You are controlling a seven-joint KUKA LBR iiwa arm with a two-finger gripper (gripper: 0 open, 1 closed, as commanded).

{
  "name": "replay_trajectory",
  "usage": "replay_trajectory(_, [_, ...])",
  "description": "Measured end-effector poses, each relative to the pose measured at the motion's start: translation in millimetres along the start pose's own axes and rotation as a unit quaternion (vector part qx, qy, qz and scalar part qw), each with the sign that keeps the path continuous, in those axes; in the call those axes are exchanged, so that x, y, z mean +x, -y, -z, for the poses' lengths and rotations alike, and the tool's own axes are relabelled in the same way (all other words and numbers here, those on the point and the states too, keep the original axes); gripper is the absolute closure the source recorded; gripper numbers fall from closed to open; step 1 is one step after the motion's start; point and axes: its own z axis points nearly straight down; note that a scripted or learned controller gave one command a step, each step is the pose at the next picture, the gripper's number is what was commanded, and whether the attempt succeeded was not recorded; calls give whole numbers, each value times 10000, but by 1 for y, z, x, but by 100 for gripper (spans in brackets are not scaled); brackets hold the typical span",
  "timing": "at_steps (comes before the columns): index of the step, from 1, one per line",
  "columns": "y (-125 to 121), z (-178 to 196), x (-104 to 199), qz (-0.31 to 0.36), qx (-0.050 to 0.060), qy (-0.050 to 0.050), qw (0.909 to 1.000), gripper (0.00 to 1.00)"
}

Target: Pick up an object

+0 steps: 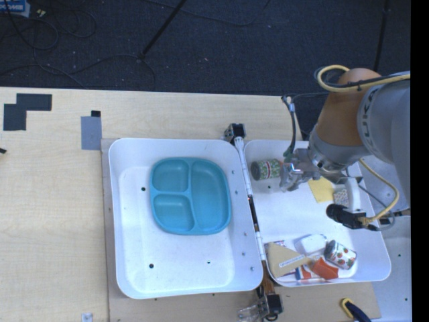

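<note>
The small cylindrical tin with a green patterned label (267,170) lies on its side near the far wall of the right-hand shallow white bin (382,263), just to the left of the metal two-finger gripper (293,178). You cannot tell how far the gripper is open; it carries nothing visible. To do the step well, centre the tool over the tin's round body before closing, since a tin on its side would likely roll away from an off-centre pinch. Just right of the tool lies a flat yellow square (322,190). Nearer you than the tool, at the bin's front wall, sits a heap of small items (310,255), red, white and tan, too jumbled to name singly. Well left of the tool, the left-hand white bin (134,274) bears a turquoise three-compartment plastic plate (190,195). The grey arm's wrist (348,123) covers the bin's far right corner, so whatever lies beneath it is hidden.
</note>
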Motion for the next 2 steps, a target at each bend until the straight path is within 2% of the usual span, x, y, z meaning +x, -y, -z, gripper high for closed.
replay_trajectory(1, [-40, 46, 30, 2, -17, 7, 10000, 100])
replay_trajectory(2, [-18, 45, 127, 15, 2, -1, 10000, 100])
